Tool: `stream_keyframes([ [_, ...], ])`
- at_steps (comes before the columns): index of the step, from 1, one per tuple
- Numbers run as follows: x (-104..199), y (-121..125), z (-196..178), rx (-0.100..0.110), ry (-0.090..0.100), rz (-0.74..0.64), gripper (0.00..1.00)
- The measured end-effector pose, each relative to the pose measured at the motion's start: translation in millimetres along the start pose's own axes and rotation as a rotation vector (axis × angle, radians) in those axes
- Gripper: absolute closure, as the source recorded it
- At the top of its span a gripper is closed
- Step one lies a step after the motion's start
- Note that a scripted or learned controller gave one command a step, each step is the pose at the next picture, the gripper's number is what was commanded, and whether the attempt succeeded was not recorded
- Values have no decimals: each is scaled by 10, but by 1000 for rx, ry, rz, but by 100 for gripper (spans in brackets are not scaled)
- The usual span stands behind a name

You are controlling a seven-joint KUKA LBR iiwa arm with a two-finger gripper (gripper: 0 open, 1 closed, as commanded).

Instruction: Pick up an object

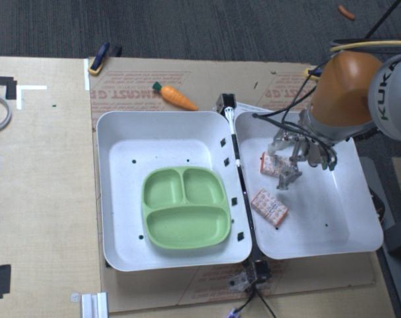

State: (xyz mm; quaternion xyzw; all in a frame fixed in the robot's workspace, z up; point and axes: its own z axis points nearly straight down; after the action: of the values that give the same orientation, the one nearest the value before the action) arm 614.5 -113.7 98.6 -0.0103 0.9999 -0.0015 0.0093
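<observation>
Two small printed packets lie in your right-hand shallow white bin: a reddish-white packet near the bin's upper left, and a flat patterned packet below it, tilted, near the divider. Neither sits between the fingers. Your gripper hangs just right of the upper packet, close to touching it; you cannot tell from this slant whether its fingers are spread or pressed together. Above it sits the arm's orange band. In the left white bin a green three-compartment plastic tray lies flat at the middle. Behind the bins, an orange toy carrot rests on the cardboard sheet.
</observation>
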Motion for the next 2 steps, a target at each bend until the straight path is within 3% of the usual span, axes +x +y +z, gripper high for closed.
stream_keyframes([
  [1, 112, 780, -948, -5, 13, -147, 0],
  [2, 43, 792, -945, -7, 13, -366, 0],
])
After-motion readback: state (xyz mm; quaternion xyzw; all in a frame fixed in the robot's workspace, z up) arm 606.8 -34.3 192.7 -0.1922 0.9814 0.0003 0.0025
